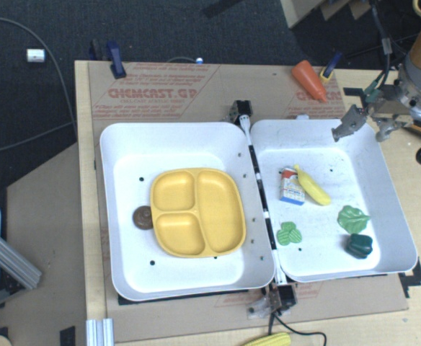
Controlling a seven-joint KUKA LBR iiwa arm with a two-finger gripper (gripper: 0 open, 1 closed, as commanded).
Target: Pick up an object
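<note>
1. Bench (160,85) of brown board carries two shallow white bins side by side, touching along their inner edges.
2. Left bin (124,150) holds two things: one yellow divided plate (197,212) with three compartments, lying flat near the middle, and one small brown round disc (143,218) tucked against the plate's left edge, partly under it.
3. Right bin (383,193) holds five things, all lying loose on its floor.
4. Arm (419,78) reaches in at the upper right, and its gripper (365,121) hangs over the far right corner of the right bin; two grey fingers spread apart, with nothing between them and touching none of the objects.
5. One yellow banana (312,187) lies slantwise, resting against one small red, white and blue carton (291,187) on its left.
6. One light green leafy piece (353,219) sits near the right wall, with one dark green pepper (360,246) just below it.
7. One small green leaf-shaped toy (289,233) lies near the bin's left wall, below the carton.
8. One orange carrot-like object (310,81) rests on the bench beyond the right bin.
</note>
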